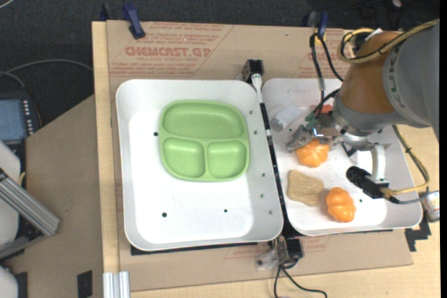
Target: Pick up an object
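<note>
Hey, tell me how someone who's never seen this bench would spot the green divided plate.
Find the two white bins side by side and take the left bin, away from the arm. The green plate lies in its upper half. It is the one green thing on the bench, with one wide compartment above two smaller ones.

Left bin [140, 171]: white
Divided plate [204, 140]: pale green, plain
Right bin [307, 223]: white
Upper pumpkin-like piece [312, 153]: orange
Lower pumpkin-like piece [339, 204]: orange
Flat slab [304, 188]: tan
Arm [412, 80]: grey, orange band
Worktop [174, 45]: light brown, red lettering
Clamps [133, 19]: blue
</note>
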Motion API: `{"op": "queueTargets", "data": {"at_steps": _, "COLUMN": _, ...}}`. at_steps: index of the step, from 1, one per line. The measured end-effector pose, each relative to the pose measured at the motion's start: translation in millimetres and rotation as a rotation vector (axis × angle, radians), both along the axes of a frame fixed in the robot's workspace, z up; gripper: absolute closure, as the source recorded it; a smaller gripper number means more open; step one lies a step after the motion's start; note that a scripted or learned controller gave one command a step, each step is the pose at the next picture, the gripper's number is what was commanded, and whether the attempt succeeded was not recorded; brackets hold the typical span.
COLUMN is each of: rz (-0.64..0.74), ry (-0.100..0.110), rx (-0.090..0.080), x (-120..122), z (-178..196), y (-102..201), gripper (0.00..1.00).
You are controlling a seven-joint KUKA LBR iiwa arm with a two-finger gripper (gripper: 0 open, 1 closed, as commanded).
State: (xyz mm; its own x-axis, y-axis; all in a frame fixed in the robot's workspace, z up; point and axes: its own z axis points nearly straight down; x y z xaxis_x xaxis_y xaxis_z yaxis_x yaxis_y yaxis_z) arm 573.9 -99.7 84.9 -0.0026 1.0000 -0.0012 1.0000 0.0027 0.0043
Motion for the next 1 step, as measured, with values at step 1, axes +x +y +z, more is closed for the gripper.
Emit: {"op": "queueTargets", "data": {"at_steps": 1, "rz": -0.003, "ry": 0.0, "rx": 0.0, "x": -1.3, "z": 10.4, "y": -0.8, "gripper": 1.0}}
